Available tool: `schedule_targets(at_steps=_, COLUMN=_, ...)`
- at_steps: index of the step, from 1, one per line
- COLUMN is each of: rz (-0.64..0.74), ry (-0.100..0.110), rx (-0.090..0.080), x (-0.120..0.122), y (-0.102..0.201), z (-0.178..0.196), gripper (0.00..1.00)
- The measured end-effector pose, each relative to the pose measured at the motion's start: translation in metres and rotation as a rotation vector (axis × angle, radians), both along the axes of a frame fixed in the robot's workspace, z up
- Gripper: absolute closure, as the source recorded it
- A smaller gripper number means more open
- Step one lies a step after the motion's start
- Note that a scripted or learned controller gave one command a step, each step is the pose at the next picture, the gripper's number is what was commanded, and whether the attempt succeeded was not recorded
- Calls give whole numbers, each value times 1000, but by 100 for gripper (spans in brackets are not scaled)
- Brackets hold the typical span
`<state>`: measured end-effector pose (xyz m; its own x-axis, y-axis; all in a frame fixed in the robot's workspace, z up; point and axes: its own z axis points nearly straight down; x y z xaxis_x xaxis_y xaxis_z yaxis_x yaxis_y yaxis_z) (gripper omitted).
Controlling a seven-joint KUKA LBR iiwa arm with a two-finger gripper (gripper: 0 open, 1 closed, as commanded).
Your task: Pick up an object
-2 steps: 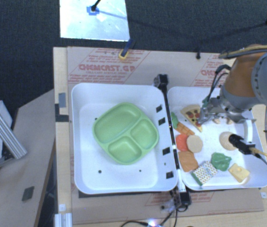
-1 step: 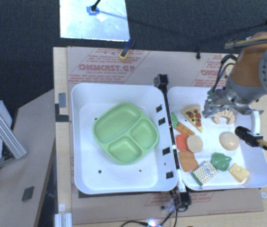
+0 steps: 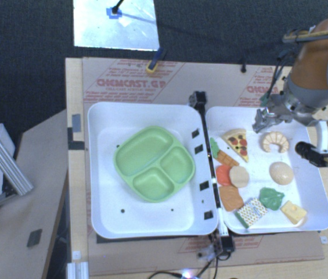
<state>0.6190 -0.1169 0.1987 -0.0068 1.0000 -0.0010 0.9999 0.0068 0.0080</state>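
Observation:
My gripper (image 3: 264,121) hangs over the back of the right bin (image 3: 320,205), just left of a croissant (image 3: 275,141) and right of a pizza slice (image 3: 237,142). Further toward the front of the bin lie a beige egg-shaped piece (image 3: 281,172), a green leafy piece (image 3: 271,197), a yellow cheese wedge (image 3: 294,212), a carrot (image 3: 227,158), a red and cream round piece (image 3: 234,176), an orange-brown slab (image 3: 231,197) and a green-white checkered block (image 3: 251,211). I see nothing between the fingers.
The left bin (image 3: 108,214) holds a green three-part plate (image 3: 154,163). A black clipped divider (image 3: 206,156) runs between the bins. A black cylinder (image 3: 310,153) juts over the right bin's right side. Cardboard lies under both bins.

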Motion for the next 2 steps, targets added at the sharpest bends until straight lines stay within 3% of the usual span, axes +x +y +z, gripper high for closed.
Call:
schedule_targets(at_steps=1, rz=-1, ry=3, rx=1, x=1, y=0, z=28, gripper=100)
schedule_targets(at_steps=2, rz=0, ry=8, rx=2, x=-39, y=36, z=35, gripper=100)
